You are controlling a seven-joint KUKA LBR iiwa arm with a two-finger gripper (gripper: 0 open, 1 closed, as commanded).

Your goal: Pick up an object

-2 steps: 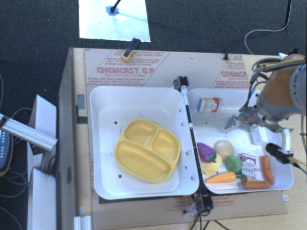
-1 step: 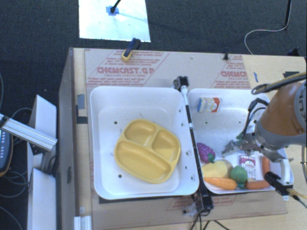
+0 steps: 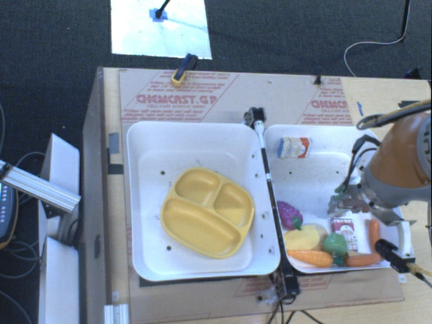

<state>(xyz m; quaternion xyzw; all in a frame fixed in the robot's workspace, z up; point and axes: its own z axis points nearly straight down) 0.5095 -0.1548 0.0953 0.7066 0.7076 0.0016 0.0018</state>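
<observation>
The right bin (image 3: 317,171) holds several toy foods. A small white, orange and blue carton (image 3: 293,146) lies near its far wall. Purple grapes (image 3: 289,214), a yellow fruit (image 3: 304,237), a green piece (image 3: 335,244), a carrot (image 3: 310,257), a red and white box (image 3: 344,231) and two orange sticks (image 3: 374,231) (image 3: 362,260) crowd its near end. My gripper (image 3: 343,203) hangs over the right side of this bin, just beyond the red and white box. I see nothing held in it.
The left bin (image 3: 148,181) carries a yellow compartment tray (image 3: 207,211). A black divider bar (image 3: 268,181) runs between the bins. The grey arm with its orange band (image 3: 398,147) covers the right bin's right edge. A yellow and blue tool (image 3: 182,69) lies on the cardboard behind.
</observation>
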